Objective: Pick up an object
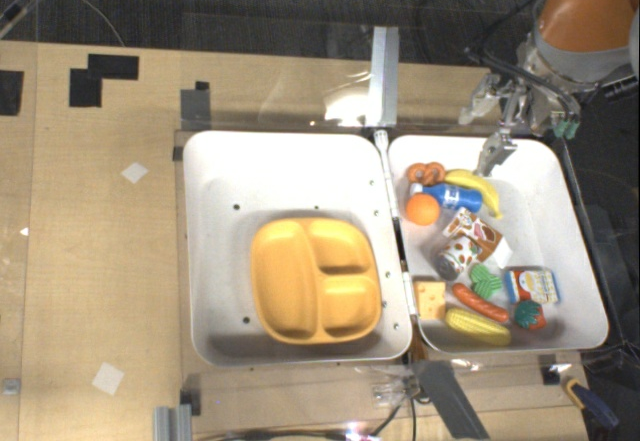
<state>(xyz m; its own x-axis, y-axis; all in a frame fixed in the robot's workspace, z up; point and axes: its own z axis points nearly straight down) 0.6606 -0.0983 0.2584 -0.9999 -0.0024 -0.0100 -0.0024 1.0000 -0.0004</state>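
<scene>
Here pincer hovers beside banana (right bin), apart.

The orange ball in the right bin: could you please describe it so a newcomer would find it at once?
Start at the right bin, beside the one holding the yellow tray. Near its left wall lies the orange ball, below the pretzel. It alone is plain, round and orange.

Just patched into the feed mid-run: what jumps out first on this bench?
The big yellow divided tray lying alone in the left bin catches the eye first. Next comes the clutter of toy food in the right bin: a banana, an orange, a carrot and a corn cob among others. The end effector hangs over that bin's far edge, beside the banana.
</scene>
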